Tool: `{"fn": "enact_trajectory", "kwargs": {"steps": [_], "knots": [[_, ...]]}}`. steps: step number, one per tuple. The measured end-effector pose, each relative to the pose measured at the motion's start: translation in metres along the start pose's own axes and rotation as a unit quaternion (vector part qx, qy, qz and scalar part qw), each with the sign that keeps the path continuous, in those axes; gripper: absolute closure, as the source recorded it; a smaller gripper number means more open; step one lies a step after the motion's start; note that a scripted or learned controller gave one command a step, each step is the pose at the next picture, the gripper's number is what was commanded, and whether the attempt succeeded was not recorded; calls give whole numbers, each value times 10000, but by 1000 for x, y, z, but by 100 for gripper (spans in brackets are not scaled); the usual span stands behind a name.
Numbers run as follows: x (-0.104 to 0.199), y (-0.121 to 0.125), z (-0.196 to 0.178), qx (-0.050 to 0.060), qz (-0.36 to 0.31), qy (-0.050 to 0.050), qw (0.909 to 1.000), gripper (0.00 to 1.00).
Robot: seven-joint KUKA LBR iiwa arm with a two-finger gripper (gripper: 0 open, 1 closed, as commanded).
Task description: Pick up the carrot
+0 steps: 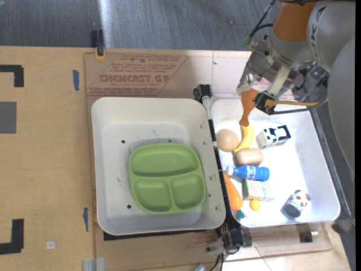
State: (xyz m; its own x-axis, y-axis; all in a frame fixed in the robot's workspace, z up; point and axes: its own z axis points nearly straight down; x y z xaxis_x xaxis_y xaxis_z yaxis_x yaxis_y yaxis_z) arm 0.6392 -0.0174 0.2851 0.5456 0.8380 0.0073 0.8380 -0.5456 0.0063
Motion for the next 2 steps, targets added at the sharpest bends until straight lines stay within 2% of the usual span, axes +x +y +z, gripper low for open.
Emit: {"fn": "enact_trajectory", "kwargs": {"steps": [1, 2], "knots": [[26, 6, 105, 95, 1049, -85, 9944, 100], [4, -66, -18, 11, 2351, -19, 9720, 100]]}}
